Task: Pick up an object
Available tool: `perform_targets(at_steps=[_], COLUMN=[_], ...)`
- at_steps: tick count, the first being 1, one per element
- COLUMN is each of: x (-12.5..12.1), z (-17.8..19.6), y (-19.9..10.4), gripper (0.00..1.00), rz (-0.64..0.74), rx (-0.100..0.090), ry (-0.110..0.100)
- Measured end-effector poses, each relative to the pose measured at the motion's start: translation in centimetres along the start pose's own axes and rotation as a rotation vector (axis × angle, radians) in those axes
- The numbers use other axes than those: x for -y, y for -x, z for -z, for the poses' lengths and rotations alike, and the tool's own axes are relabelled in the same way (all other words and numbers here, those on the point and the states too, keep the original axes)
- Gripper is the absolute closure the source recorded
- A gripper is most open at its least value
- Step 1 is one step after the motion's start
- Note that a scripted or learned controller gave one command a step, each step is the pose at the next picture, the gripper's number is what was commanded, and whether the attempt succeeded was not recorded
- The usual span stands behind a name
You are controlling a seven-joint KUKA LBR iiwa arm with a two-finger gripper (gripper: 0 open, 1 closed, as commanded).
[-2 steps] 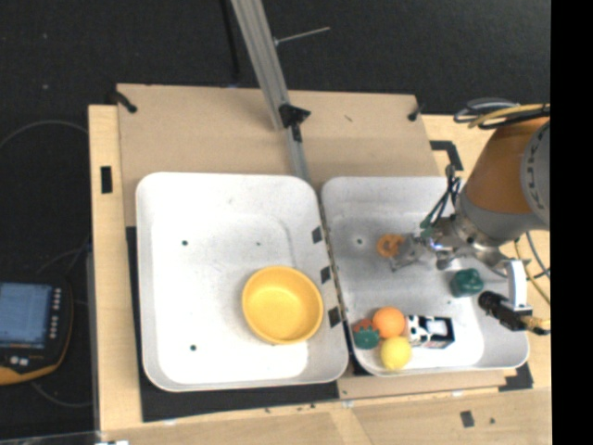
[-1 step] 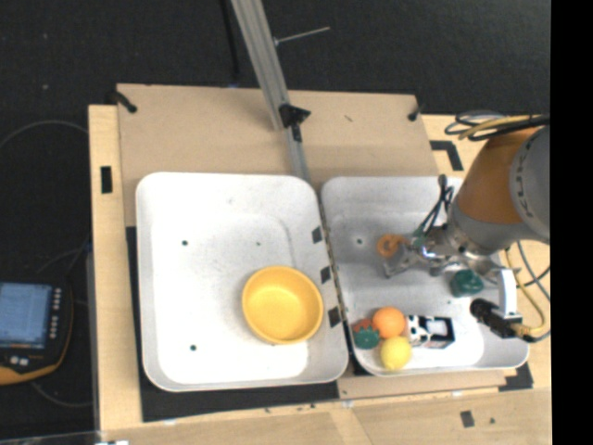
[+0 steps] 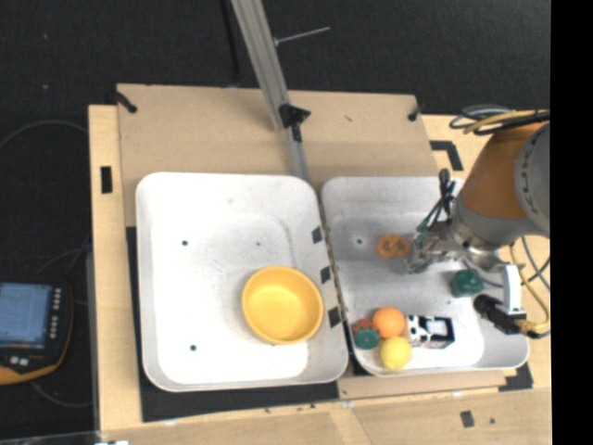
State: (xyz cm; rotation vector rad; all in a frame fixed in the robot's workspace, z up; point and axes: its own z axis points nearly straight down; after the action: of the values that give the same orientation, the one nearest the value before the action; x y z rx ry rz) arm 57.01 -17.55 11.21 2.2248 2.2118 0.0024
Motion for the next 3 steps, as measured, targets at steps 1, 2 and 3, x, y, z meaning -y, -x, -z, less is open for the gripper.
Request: perform_targets(at_steps=[1,2,3], x=[-0.5,-1.2,-1.9], z=[4.3,10.1,16.2], y=[-0.4,0.1,0.9], gripper=[1.0,1.0,1.0], rz=[0.008,0.009,0.01], rx=[-0.001,-0.001,0.001], ry=[-0.002,-0.002,0.004])
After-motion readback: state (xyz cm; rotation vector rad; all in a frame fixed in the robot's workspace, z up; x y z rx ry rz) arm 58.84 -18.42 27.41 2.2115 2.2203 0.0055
